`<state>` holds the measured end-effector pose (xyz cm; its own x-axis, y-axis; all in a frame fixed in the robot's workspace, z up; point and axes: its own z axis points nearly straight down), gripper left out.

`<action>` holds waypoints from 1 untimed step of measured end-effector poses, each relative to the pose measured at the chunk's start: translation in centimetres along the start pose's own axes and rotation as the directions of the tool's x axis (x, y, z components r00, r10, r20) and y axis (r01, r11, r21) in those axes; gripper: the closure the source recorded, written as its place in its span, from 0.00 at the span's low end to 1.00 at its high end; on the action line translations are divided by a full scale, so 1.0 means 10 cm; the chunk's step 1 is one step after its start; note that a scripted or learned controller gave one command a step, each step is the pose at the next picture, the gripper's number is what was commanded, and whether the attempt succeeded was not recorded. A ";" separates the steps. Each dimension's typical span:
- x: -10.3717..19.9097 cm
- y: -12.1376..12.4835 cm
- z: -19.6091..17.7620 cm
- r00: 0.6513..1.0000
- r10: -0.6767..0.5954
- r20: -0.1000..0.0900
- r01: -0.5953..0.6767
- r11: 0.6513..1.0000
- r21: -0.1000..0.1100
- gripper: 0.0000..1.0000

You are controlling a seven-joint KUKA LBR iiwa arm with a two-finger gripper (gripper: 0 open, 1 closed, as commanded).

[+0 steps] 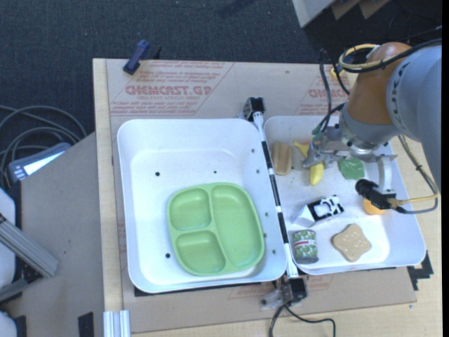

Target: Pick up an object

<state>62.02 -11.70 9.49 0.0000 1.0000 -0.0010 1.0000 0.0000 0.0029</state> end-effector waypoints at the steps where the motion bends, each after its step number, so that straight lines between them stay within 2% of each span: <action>1: 0.68 -0.02 -0.91 1.000 -0.002 -0.002 0.002 1.000 0.000 1.00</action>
